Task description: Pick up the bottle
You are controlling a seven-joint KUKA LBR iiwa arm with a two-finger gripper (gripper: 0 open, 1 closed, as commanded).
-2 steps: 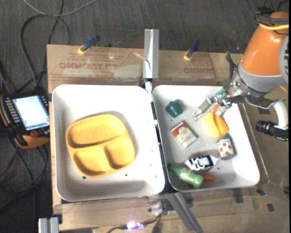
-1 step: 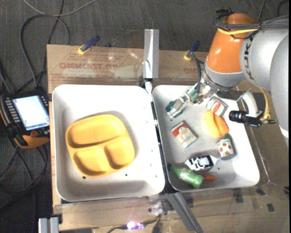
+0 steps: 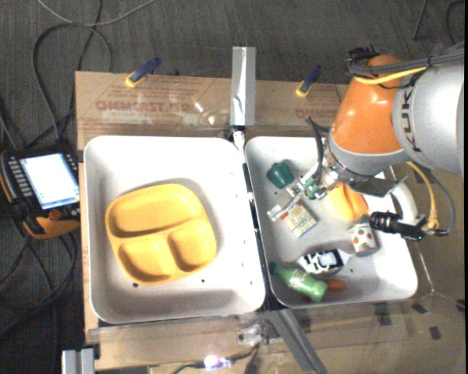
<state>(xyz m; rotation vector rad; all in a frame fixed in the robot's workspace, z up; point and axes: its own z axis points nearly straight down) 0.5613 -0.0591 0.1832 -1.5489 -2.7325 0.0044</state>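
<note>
Hovering in the approach step, the two-finger gripper, jaw state impossible to tell, sits above the right white bin, well apart from the green plastic bottle lying at the front wall, so a reposition is needed next.

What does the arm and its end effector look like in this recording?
The arm is bulky and rounded, silver-grey, with a glossy orange band and dark KUKA lettering. Black and yellow cables loop beside it. The end effector is a small metallic assembly with greenish parts.

Brown bench under two white bins, side by side.
</note>
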